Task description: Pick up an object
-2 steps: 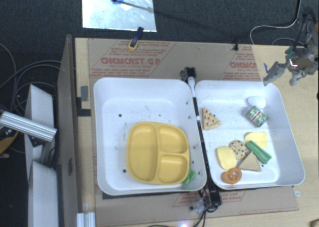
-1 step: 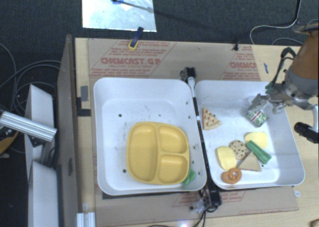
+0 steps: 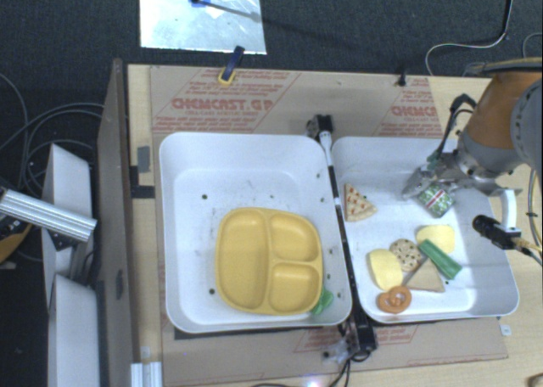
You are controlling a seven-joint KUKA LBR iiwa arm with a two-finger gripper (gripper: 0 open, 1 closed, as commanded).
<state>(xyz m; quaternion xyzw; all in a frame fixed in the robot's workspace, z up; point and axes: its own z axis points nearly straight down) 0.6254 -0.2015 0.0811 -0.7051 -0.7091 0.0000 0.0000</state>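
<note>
One striped can point(image 3: 438, 199) beneath gripper point(image 3: 431, 182)

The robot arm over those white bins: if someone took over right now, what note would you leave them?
Gripper: low over the right bin, at its upper area, on or just above a small red-and-green thing; I cannot tell whether it grips it.
Right bin: pizza slice, cookie, two yellow pieces, green stick, tan wedge, orange ring.
Left bin: yellow divided plate, a green bit at its lower right edge.
Done: the arm has reached an object.
Left: confirm a grasp and lift.
</note>
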